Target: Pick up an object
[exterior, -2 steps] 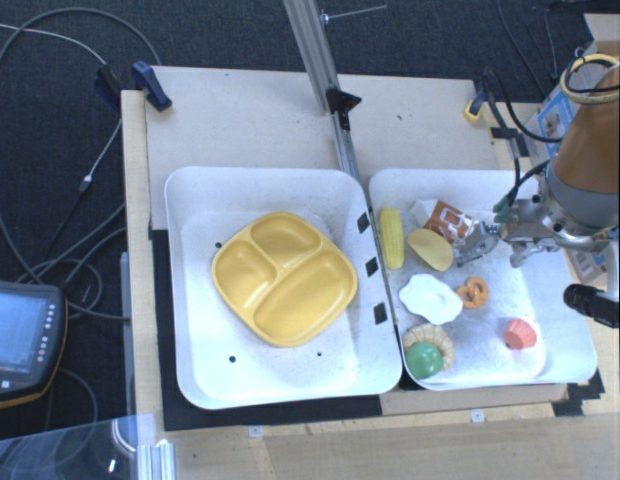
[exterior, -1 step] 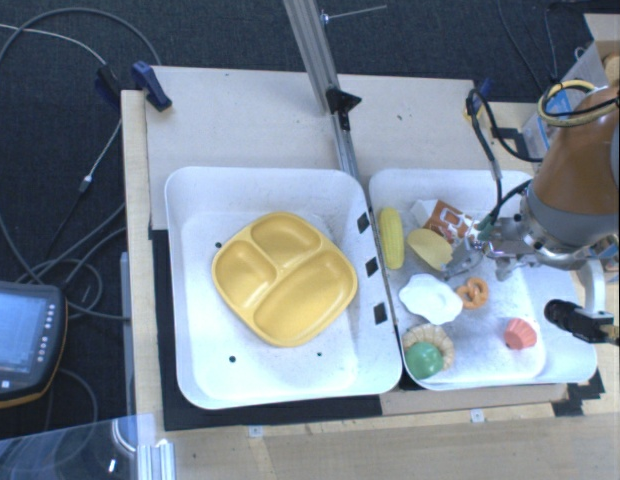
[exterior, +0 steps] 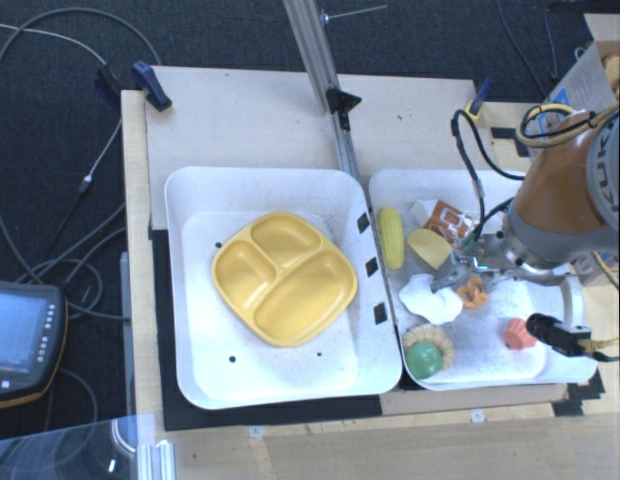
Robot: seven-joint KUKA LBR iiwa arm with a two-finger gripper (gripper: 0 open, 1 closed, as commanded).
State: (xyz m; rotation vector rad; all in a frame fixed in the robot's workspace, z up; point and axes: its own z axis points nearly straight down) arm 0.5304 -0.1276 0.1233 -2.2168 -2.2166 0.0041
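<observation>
Camera view: left bin (exterior: 190, 268) holds yellow tray (exterior: 284, 278); pincer (exterior: 468, 271) state unclear, over right bin (exterior: 550, 368).

A robotics lab: the plywood bench (exterior: 240, 108) stands on dark carpet, loose cables (exterior: 50, 58) trail left of it, a teach pendant (exterior: 20, 338) lies at its lower left, clamps (exterior: 150, 85) grip its far edge

Bright, even overhead light; the white bins (exterior: 290, 193) glare slightly and shadows stay soft. Focus is fair, with slight blur and dim corners.
</observation>
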